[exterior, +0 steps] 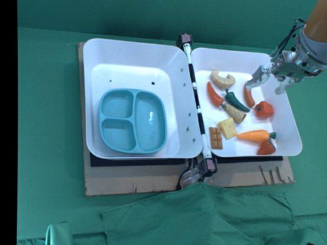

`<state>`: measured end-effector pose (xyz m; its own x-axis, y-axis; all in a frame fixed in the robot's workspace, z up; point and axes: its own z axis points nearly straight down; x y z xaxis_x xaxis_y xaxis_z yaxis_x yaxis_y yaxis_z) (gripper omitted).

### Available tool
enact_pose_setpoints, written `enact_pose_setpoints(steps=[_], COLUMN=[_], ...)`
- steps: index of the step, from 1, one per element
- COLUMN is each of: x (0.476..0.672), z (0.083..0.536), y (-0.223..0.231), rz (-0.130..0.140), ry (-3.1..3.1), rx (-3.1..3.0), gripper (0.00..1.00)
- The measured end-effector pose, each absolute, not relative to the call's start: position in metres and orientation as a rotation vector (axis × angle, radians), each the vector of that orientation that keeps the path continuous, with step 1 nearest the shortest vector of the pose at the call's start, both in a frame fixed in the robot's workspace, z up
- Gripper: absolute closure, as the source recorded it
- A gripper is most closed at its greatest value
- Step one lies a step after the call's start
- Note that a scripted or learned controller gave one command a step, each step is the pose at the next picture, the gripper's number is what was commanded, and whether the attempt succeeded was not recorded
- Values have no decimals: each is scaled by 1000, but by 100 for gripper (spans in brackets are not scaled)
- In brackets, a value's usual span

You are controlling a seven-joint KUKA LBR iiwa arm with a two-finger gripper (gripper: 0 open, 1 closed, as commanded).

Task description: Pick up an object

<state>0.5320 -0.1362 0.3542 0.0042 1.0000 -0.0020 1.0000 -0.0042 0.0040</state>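
My hand (270,83) hangs over the upper right part of the right bin (294,137), fingers spread and holding nothing. One finger (257,77) sits just above the top of a red chili (248,96); the other is out toward the bin's right side.

The things I could take all lie in this bin: the chili under me, a red pepper (264,109) beside it, a green chili (236,100), a longer red chili (214,94), a curled pale piece (223,78), a yellow wedge of cheese (228,128), a brown chocolate bar (215,138), a carrot (253,135) and a strawberry (266,147). The left bin (94,52) carries a blue divided plate (133,120).

I judge the chili below me the nearest target. The risk is its shape: it is thin and smooth, so if I close off its middle it may roll or squirt out sideways. The red pepper lies near, and a finger coming down on it would nudge both and spoil the grip. The bin wall to my right also crowds that outer finger.
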Motion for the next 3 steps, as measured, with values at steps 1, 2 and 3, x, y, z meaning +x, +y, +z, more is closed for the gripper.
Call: enact_pose_setpoints(steps=[1, 2, 3], x=[605, 672, 670], z=[353, 318, 335], y=[-178, -186, -187], rz=[2, 1, 5], ry=[2208, 2214, 2206], rx=[2221, 2217, 2216], gripper=[0, 0, 100])
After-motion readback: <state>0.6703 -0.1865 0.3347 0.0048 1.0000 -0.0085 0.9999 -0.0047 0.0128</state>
